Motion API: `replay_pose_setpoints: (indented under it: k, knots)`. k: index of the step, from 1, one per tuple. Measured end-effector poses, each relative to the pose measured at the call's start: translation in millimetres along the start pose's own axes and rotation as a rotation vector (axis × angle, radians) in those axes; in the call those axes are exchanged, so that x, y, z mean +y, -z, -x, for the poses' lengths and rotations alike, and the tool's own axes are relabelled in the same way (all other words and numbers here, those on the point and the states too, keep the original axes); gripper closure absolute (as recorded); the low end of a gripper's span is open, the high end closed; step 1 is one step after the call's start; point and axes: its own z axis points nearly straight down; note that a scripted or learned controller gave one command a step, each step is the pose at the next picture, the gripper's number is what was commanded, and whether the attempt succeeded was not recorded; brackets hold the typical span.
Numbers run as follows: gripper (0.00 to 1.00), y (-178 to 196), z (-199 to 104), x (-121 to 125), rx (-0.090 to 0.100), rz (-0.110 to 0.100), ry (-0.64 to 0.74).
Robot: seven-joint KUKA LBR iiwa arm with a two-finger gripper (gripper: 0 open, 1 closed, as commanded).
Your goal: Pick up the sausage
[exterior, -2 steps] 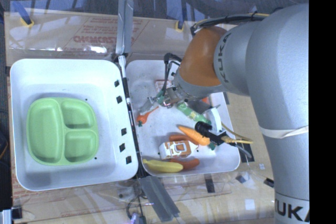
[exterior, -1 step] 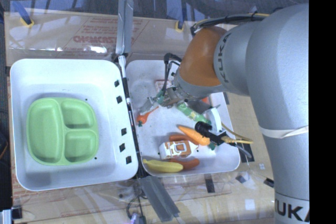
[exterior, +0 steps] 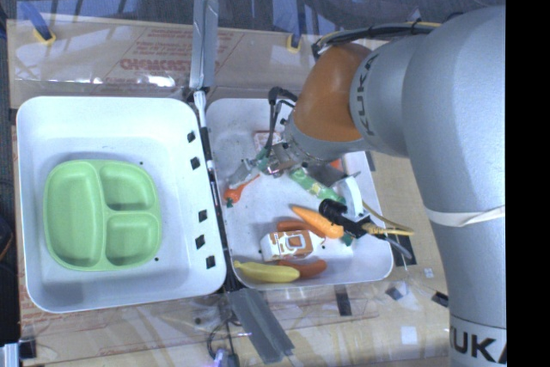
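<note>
Your gripper [exterior: 268, 161] hangs low over the middle of the right bin [exterior: 225, 126], its grip impossible to judge, while the sausage [exterior: 309, 268] lies along that bin's near wall, just beside the banana [exterior: 268, 272] and toy ambulance [exterior: 286, 244].

The arm [exterior: 430, 99] says "KUKA" in dark letters near the wrist; "KUKA" shows again low on its base; red print on the bench [exterior: 163, 56] is too faint to read.
</note>
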Motion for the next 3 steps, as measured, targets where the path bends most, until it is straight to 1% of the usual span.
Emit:
replay_pose_setpoints:
  k: [3]
  knots:
    - [0.00, -0.2, -0.1, -0.2, 0.000, 0.000, 0.000]
